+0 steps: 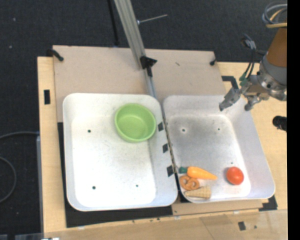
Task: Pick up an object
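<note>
1. Nearest the camera, at the front edge of the right bin (250, 149), lies a cluster of small play-food items: a carrot (202, 173), a pretzel (190, 183) and a cone (199, 193).
2. The carrot lies almost level across the view, its long axis running left to right. Its green stem end points left toward the divider between the bins; its tapered orange tip points right, toward the tomato (234, 176).
3. The pretzel sits just below the carrot's stem end, touching or nearly touching it. The cone lies just in front of both, along the bin's front rim, with its long axis also roughly left to right.
4. The tomato rests apart from the cluster, to its right, near the bin's front right corner.
5. No writing or label can be read on any item.
6. Farther back, the left bin (90, 154) holds a green bowl (135, 122), upright, in its far right part.
7. The gripper (238, 99) hangs over the far right corner of the right bin, well apart from every item. Its jaws are spread, with nothing between them.
8. Behind the bins, a metal rail (131, 26) slants up from the bench (47, 134).
</note>
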### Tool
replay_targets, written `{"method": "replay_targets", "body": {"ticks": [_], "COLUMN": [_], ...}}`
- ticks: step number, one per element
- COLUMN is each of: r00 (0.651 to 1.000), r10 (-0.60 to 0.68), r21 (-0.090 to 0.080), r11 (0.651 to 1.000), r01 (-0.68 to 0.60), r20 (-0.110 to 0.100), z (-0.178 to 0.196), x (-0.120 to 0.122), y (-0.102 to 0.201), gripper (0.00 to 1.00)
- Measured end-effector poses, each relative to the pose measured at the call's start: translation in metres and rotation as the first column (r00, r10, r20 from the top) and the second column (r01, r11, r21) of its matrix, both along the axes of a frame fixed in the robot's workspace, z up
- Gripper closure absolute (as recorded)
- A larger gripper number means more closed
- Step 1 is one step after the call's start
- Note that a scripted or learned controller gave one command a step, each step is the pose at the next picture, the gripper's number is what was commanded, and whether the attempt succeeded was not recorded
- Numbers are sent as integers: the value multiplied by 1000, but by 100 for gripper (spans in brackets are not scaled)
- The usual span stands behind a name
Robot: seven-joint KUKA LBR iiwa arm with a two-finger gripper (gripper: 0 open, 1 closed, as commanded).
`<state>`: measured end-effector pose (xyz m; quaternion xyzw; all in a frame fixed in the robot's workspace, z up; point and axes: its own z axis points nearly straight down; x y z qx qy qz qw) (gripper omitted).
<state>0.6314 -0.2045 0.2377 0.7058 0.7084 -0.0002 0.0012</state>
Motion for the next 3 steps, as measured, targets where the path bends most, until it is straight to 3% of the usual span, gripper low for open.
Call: {"method": "replay_targets", "body": {"ticks": [1,3], "r00": [1000,1000], "r10": [1,-2], "r21": [-1,1], "r11": [1000,1000], "r01": [-1,2], "r20": [-1,-7], "z": [0,-124], "x": [0,-3], "y": [0,6], "gripper": [0,0]}}
